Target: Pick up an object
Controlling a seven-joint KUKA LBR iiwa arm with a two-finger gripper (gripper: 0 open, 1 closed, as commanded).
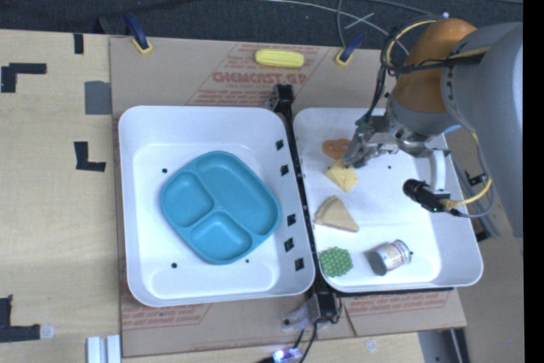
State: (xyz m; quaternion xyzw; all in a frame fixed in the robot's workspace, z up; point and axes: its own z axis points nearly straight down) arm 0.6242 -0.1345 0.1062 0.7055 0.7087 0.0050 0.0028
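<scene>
Reaching: jaws (pixel 361 147) low in right bin (pixel 459 268), over brown piece (pixel 336 149); spread or pinching, cannot tell
Yellow block (pixel 342 178): just below jaws
Wedge (pixel 337 216): tip pointing up-left, long axis diagonal
Can (pixel 389 256): lying sideways

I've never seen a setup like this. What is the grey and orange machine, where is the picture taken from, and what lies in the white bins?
It is a robot arm, reaching in from the right. One camera above the bench looks down at a slant. The arm's tool hangs low over the right bin, by a brown piece and a yellow chunk. I can't tell whether it holds anything. That bin also has a tan wedge, a green ball and a small can. The left bin holds a blue tray.
</scene>
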